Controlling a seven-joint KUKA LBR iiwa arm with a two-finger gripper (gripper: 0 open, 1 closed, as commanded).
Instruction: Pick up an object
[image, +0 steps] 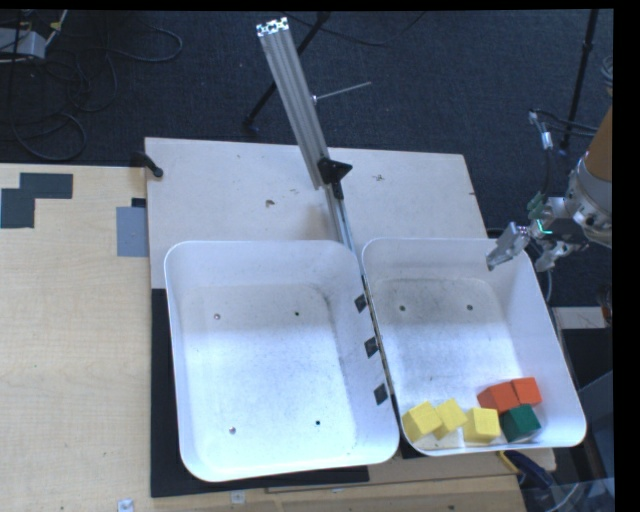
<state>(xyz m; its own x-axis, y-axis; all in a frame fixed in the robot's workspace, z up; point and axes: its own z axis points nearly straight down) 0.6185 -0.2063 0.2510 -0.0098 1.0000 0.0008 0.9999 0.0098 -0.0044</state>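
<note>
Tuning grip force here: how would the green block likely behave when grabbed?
The green block looks rigid and flat-faced, so probably it won't roll. Packed against the orange blocks and the bin wall, it may jam or nudge its neighbours.

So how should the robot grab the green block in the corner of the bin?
Probably straight down from above, fingers closing on the green block's two freest sides. It sits in the right bin's near corner, close to the rim, with an orange block behind and a yellow block beside it, so a sideways approach looks blocked. The gripper is over the bin's far right rim.
</note>
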